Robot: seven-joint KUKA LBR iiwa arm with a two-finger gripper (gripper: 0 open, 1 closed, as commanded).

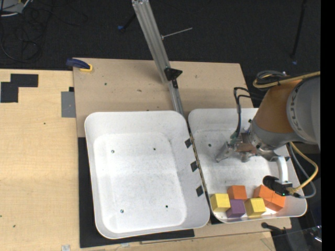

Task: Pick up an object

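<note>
1. Camera view: the end effector [230,151] hangs over the bare upper floor of the right bin [209,127], its grey fingers splayed apart and released, with nothing between them.
2. Behind it, the grey arm [298,114] with its orange band [272,111] enters from the right edge.
3. The blocks lie well apart from the end effector, huddled along the near wall of the right bin: a yellow cube [220,201], an orange cube [237,192] just behind it, a purple cube [237,208], a second yellow cube [256,206] and a larger orange block [272,197] at the corner.
4. The left bin [138,171] sits alongside, both bins resting on the desk [131,82]; a metal rail [154,41] slants up from between them.
5. Progress, as I judge it: nothing is lifted yet, so the reach toward the cluster, the closing and the raising all remain.
6. Orientation: the cubes have no clear long axis; they sit flat, with their faces turned slightly off the bin's walls. The larger orange block seems to run roughly along the near wall, though its far end is partly hidden.
</note>
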